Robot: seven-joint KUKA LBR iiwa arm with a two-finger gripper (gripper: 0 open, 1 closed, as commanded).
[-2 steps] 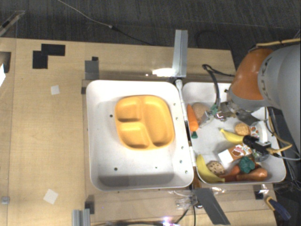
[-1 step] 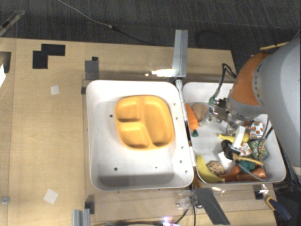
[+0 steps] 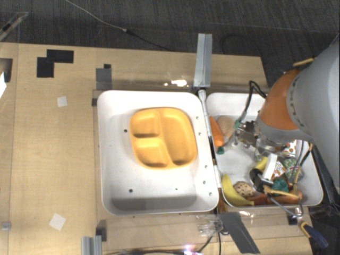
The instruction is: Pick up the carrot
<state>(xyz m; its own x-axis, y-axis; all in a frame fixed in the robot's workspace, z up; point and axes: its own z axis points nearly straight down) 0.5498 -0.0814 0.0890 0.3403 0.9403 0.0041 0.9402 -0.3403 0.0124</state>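
I see the carrot [image 3: 216, 132] lying in the right bin [image 3: 234, 166], tight against its left wall. It runs long from the far side toward me, fat end far. A tan lump [image 3: 227, 125] sits just beside it. The gripper [image 3: 245, 133] hangs near, a little to the right. The yellow tray [image 3: 161, 137] rests in the left bin [image 3: 114, 158].

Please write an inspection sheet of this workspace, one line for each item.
Surface: wooden bench bearing left bin and right bin.
Job's things: carrot in right bin, along its left wall.
Clutter: yellow divided plate in left bin; banana and mixed small items in right bin.
Grippers: pincer low over right bin, beside carrot; finger state unclear.
Cables: thin cable across dark floor.
Surroundings: dark carpet.
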